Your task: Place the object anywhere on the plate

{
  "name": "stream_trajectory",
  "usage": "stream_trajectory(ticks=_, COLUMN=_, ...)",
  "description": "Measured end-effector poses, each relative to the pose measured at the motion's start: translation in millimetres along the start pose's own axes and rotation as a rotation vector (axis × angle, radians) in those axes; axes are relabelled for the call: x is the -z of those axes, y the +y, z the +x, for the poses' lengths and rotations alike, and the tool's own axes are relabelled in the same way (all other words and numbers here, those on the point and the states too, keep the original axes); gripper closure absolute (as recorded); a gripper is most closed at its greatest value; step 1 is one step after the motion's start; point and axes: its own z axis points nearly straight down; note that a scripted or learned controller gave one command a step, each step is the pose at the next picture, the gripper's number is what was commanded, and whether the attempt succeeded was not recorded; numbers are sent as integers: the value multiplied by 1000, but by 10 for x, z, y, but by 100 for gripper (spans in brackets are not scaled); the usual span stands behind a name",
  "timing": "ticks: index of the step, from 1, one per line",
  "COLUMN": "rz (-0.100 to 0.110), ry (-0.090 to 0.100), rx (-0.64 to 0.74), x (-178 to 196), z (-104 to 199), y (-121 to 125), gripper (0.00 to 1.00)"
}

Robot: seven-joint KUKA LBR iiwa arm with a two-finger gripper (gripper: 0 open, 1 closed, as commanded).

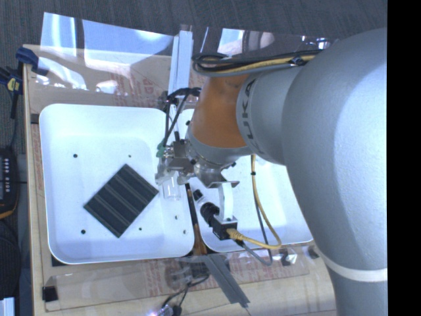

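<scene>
A dark grey ribbed square plate (pixel 122 199) lies turned like a diamond on the floor of the left white bin (pixel 66 130). My gripper (pixel 171 187) hangs over the right side of that bin, just right of the plate's right corner and close to the wall between the bins. The grey arm with its orange band (pixel 220 120) comes in from the right and covers most of the right bin. I cannot make out any object at the gripper's tip; the wrist hides that spot.
The right white bin (pixel 289 232) shows as a strip under the arm. Yellow and black cables (pixel 260 206) hang from the wrist over it. A clear plastic wall (pixel 108 41) stands behind the bins.
</scene>
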Motion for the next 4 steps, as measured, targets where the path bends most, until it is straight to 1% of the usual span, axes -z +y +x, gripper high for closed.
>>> stream_trajectory(ticks=1, rz=-1, ry=0, rx=221, x=6, z=471, y=424, gripper=100)
stream_trajectory(ticks=2, rz=3, ry=-1, rx=62, x=-949, z=1565, y=351, gripper=100)
stream_trajectory(ticks=3, rz=1, ry=0, rx=454, x=-918, z=1093, y=320, gripper=100)
stream_trajectory(ticks=4, rz=-14, ry=2, rx=239, x=-944, z=675, y=-464, gripper=100)
